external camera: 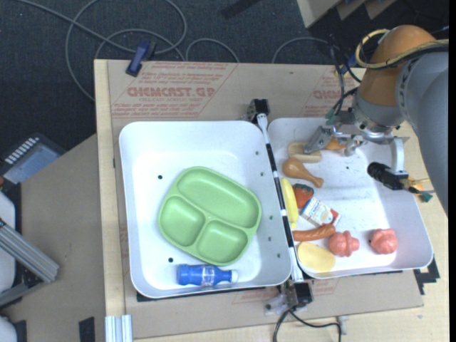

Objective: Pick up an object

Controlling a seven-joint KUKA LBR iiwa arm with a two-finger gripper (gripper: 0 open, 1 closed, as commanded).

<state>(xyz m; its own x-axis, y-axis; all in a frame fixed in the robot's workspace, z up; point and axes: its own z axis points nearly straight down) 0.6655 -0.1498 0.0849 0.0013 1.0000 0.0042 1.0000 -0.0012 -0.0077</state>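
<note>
The gripper [329,140] hangs just above the toy drumstick [302,168], in the right bin [399,212]; whether it is open cannot be told. It should descend squarely over the drumstick's narrow shaft before closing.

Arm [420,70] cut off at right edge — gripper [329,137] indistinct.

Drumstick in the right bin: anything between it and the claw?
Nothing visible. The claw hangs over the right bin's far end, and the drumstick lies just below-left of it in the camera view, with bare floor between.
</note>
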